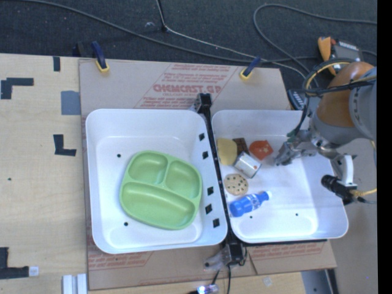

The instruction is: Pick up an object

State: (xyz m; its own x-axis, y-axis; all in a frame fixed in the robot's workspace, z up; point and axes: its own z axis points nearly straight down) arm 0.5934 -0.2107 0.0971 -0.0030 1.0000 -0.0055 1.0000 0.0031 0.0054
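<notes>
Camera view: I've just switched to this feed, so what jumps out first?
The green divided plate lies alone in the left bin. In the right bin, small things cluster by the divider: a blue bottle, a round cookie, a red piece and a small white can. The gripper hangs over that bin's right half.

Lighting: even, fairly bright, diffuse overhead. White bins (pixel 153 118) near overexposure, little surface detail. Shadows: soft and faint, beside the green tray (pixel 162 190) and along bin walls. Dark floor, top of frame, underexposed. Focus: overall soft, low resolution; small objects at centre right lack fine detail.
</notes>
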